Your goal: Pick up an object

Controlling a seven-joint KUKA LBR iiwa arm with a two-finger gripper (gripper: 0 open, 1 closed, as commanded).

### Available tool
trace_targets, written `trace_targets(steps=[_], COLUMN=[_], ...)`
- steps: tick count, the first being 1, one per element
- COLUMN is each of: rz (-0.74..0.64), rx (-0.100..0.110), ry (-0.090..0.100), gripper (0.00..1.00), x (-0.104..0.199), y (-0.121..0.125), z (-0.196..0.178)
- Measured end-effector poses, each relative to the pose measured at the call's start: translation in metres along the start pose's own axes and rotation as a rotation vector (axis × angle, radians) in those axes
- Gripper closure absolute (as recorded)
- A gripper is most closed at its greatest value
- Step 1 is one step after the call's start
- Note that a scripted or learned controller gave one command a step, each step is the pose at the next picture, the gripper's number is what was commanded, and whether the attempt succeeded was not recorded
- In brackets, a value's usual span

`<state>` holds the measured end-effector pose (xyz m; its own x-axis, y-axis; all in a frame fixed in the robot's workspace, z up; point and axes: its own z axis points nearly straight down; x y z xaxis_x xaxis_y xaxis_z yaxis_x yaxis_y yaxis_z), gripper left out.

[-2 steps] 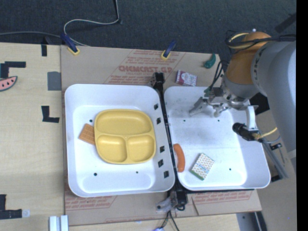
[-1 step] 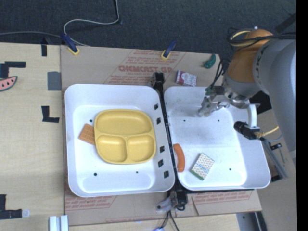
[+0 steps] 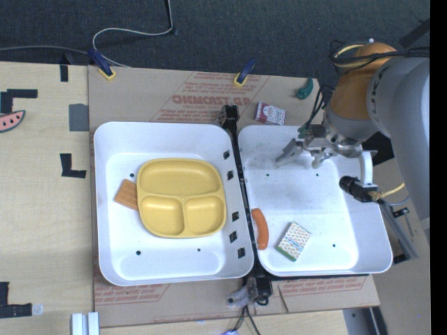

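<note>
— Where is the gripper, and what is it doing?

— It hangs over the upper part of the right bin, its two fingers spread apart with nothing between them.

— And the objects?

— An orange hot dog lies against that bin's left wall, with a small patterned box near it. The left bin holds a yellow divided plate, which overlaps a brown waffle.

A yellow divided plate is seen in the left bin, over a brown cracker. An orange sausage and a small packet are seen in the right bin, below the hand.
</note>
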<state>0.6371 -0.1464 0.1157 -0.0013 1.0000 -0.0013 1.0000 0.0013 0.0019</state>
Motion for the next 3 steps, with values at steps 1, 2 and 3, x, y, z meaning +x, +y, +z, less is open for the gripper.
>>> trace_targets(steps=[1, 2, 3], rz=[0.001, 0.002, 0.001], rx=[0.0, -0.004, -0.003], ry=[0.0, -0.003, -0.003], gripper=[0.0, 1.0, 1.0], x=[-0.012, -0.013, -0.013], y=[-0.067, -0.066, -0.066], z=[0.029, 0.019, 0.01])
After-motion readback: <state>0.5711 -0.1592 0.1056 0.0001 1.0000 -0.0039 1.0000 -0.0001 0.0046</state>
